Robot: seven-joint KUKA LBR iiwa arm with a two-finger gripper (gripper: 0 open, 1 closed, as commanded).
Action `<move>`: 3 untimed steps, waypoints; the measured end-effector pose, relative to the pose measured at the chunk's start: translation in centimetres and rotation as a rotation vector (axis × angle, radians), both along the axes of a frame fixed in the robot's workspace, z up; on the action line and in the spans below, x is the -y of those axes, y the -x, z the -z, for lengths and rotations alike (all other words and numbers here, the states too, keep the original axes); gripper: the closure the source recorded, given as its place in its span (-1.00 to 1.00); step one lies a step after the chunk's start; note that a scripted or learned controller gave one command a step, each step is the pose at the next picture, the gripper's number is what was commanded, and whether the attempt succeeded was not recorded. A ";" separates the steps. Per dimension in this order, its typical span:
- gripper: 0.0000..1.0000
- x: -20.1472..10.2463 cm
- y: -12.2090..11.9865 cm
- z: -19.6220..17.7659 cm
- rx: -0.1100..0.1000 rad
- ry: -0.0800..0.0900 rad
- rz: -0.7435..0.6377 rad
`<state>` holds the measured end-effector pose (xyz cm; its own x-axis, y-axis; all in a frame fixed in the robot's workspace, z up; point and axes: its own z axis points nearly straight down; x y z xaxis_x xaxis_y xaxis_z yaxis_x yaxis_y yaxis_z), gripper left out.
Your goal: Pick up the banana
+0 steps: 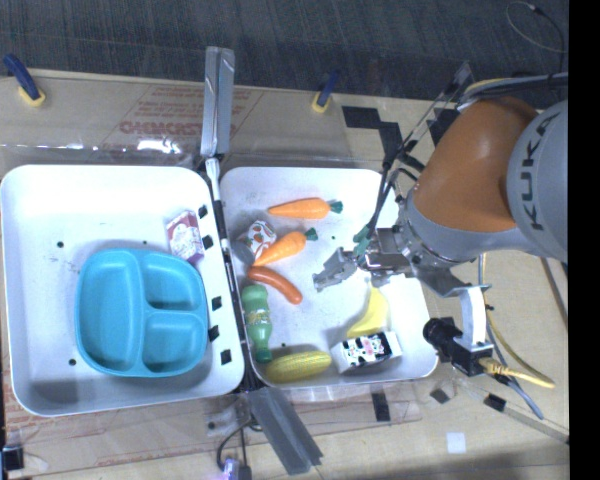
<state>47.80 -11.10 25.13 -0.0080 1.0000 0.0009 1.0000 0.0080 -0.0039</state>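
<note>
The banana (370, 313) is yellow and lies in the right bin (310, 183) near its right wall, tilted, with its lower end against a black-and-white box (368, 350). My gripper (332, 270) hangs over the middle of the right bin, just up and left of the banana's top end. It is open, with nothing between its fingers. The wrist and orange band (470, 168) cover the bin's right rim.
The right bin also holds two carrots (300, 208) (282, 247), a red sausage (274, 284), a green bottle (256, 318), a corn cob (298, 365) and a small round toy (259, 235). The left bin holds a blue divided tray (140, 313) and a small packet (184, 236).
</note>
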 end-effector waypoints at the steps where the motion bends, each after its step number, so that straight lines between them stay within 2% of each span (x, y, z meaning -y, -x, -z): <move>1: 1.00 0.0 -0.1 -1.0 -0.002 0.001 -0.006; 2: 1.00 -0.2 -0.2 4.4 -0.003 0.000 0.197; 3: 1.00 6.5 0.3 13.2 -0.001 0.000 0.119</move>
